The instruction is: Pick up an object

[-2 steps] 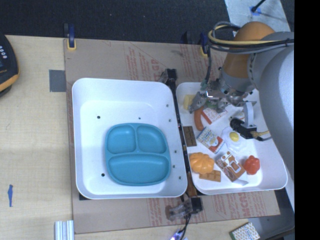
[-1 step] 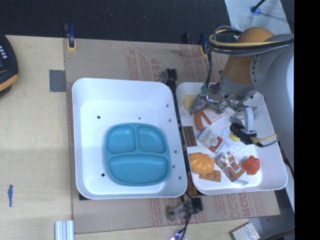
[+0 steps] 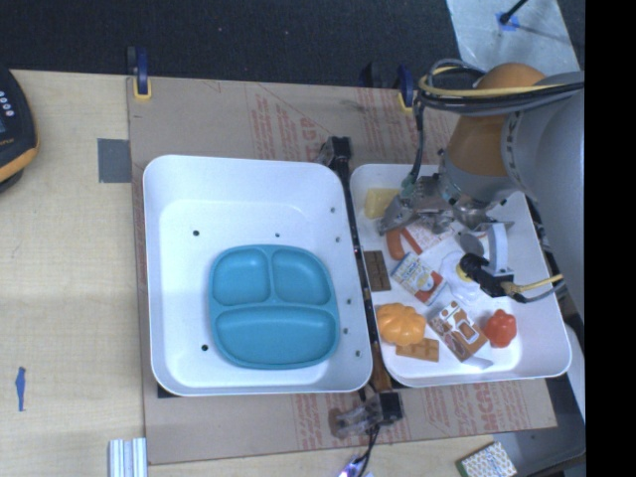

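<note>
My gripper [image 3: 422, 212] is low over the back of the right bin [image 3: 542, 361], with the grey arm and its orange band [image 3: 482, 142] above it. Right beneath and beside it lie a pale yellow cheese wedge [image 3: 375, 203] and a red-brown sausage [image 3: 398, 241]. Nearer the front are a white snack packet [image 3: 417, 275], an orange pepper [image 3: 398, 323], a brown waffle piece [image 3: 423, 350], a brown printed box [image 3: 458, 329] and a red pepper [image 3: 500, 328]. What lies directly under the gripper is hidden by the wrist.
The left bin [image 3: 164, 266] holds a blue divided plate [image 3: 273, 304]. A black cable end with a yellow lead [image 3: 487, 276] hangs over the right bin's middle. Clamps [image 3: 340, 150] stand at the seam between the bins. A yellow-black device [image 3: 12, 127] sits at the far left.
</note>
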`<act>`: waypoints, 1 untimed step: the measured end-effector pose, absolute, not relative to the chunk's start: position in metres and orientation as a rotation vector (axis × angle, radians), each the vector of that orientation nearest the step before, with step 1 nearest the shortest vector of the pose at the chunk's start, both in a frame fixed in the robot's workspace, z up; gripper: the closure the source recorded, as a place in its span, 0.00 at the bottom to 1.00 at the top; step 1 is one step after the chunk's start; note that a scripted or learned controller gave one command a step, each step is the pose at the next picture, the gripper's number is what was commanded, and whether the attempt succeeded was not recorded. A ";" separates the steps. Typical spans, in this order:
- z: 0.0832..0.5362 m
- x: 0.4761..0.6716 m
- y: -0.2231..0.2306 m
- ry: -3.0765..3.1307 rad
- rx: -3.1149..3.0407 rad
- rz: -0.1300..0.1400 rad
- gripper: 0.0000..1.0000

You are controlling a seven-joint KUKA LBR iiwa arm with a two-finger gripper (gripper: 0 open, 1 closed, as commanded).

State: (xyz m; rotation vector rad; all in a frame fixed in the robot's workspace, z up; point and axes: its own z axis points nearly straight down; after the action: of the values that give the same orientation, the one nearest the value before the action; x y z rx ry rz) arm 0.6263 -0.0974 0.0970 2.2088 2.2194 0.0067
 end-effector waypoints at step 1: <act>0.099 0.538 -0.104 2.228 2.224 -0.009 0.00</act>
State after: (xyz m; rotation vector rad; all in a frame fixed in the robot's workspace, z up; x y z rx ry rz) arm 0.5376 -0.1036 0.0991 2.2237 2.2282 -0.0087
